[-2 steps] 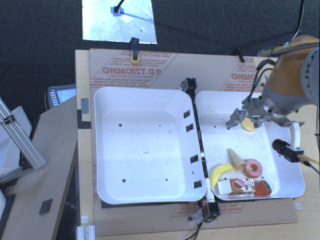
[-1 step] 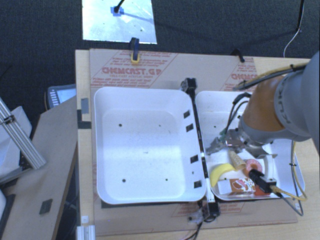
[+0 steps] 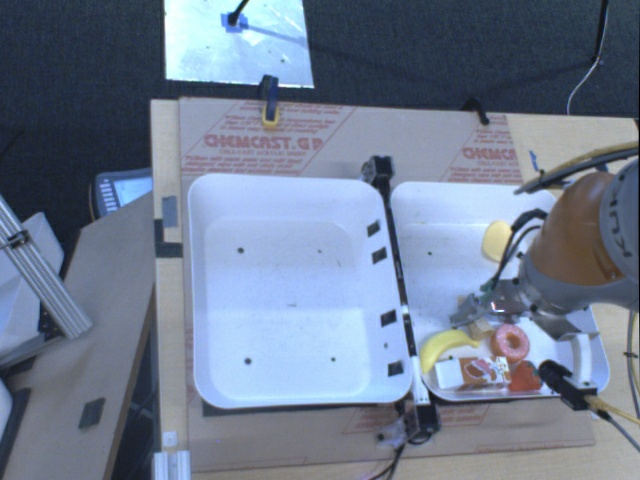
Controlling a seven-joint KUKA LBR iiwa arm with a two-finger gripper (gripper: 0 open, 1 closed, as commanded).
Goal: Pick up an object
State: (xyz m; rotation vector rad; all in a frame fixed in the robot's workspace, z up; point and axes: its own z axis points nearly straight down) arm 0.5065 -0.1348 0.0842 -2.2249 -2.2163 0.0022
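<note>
While over right bin [image 3: 440,208], hand [image 3: 487,305] above banana [image 3: 446,346]

The arm [image 3: 585,233] leans in over the right bin [image 3: 440,218], its gripper [image 3: 480,308] low above a yellow banana [image 3: 447,346]. Beside that sit a pink ring [image 3: 512,342], a red packet [image 3: 487,372] and a yellow lump [image 3: 497,239]. The left bin [image 3: 290,203] sits alongside.

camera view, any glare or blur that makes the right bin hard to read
Camera view: the foil sheet behind the bench glares bright; both white bins look washed out, the right bin nearly featureless; the end effector is soft and small, its detail lost; the banana and red ring read clearly.
</note>
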